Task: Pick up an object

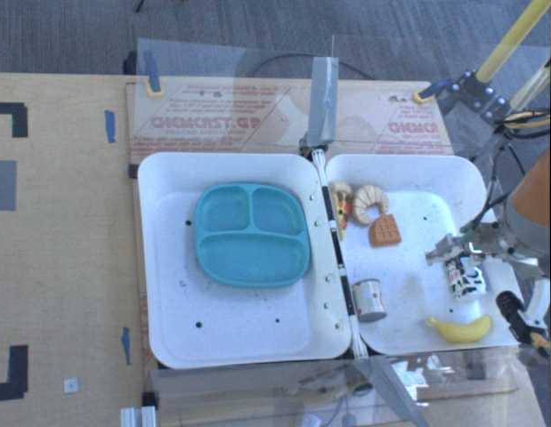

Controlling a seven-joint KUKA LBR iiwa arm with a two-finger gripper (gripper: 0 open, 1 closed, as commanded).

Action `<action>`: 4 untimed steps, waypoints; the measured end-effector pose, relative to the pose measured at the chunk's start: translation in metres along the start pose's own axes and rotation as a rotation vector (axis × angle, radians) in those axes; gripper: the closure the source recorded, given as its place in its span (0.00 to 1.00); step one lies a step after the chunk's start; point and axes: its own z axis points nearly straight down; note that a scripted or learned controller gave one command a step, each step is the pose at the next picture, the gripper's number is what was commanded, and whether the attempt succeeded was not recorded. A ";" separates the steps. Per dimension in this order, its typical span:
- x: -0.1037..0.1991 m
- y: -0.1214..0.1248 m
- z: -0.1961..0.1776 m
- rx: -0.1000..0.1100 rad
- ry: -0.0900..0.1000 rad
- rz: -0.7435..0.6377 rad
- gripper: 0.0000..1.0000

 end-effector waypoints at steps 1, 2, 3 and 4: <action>-0.001 0.000 0.000 0.000 0.000 -0.027 0.00; -0.005 -0.026 0.031 0.069 0.007 -0.043 0.00; -0.007 -0.024 0.021 0.065 0.003 -0.041 1.00; 0.047 -0.026 -0.081 0.072 0.006 0.022 1.00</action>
